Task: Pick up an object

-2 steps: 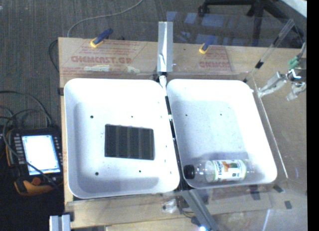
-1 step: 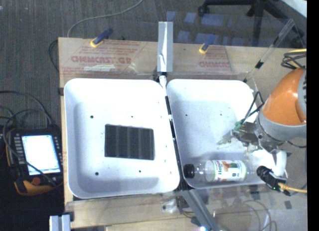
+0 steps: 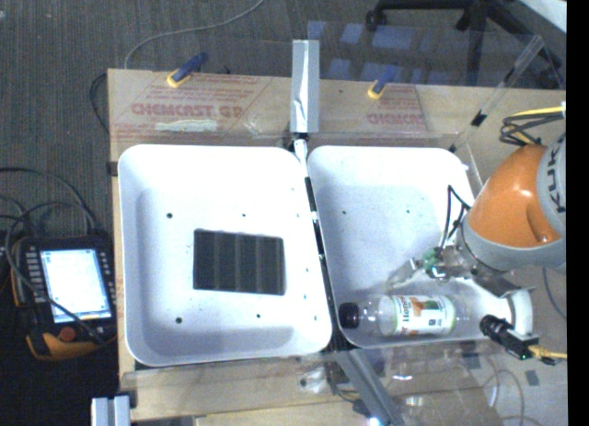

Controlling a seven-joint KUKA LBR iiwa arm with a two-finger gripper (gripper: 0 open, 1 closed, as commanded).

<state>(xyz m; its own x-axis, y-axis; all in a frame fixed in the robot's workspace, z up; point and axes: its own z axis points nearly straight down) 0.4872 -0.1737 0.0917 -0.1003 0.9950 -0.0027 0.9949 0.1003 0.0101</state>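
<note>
The arm [image 3: 520, 217] is bulky and rounded over the right bin [image 3: 368, 194], its biggest part a glossy orange dome that catches the room light. Part of a black printed letter sits at the dome's far edge. Below the orange comes a smooth grey collar. Thin dark cables loop from the collar toward the bin's middle, and a small cluster with green specks hangs under it. Yellow wires trail behind the dome.

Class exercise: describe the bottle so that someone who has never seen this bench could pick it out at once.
Find the right bin of the two white bins. Along its near edge lies the bottle on its side, below the arm. It is clear plastic with a black cap and a white label, unlike the flat dark slab in the left bin.
</note>
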